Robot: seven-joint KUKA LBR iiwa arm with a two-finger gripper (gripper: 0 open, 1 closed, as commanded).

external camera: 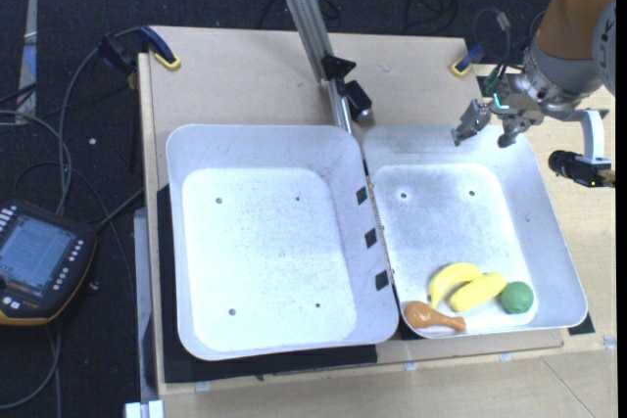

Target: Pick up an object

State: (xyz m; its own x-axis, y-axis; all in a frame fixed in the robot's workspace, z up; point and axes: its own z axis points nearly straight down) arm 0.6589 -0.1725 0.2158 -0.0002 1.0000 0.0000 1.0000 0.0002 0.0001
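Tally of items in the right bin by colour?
Yellow: 2, the bananas
Green: 1, the ball
Orange-brown: 1, the drumstick-shaped piece
Total: 4, all bunched in the near corner of the right bin.

Arm poised over the right bin's far edge, fruit at its near edge

The pincer (489, 130) hangs with fingers spread and nothing between them above the far rim of the right bin (549, 210). Along that bin's near rim lie two bananas (463, 286), a green lime (516, 298) right of them, and an orange-brown toy drumstick (432, 317) just left.
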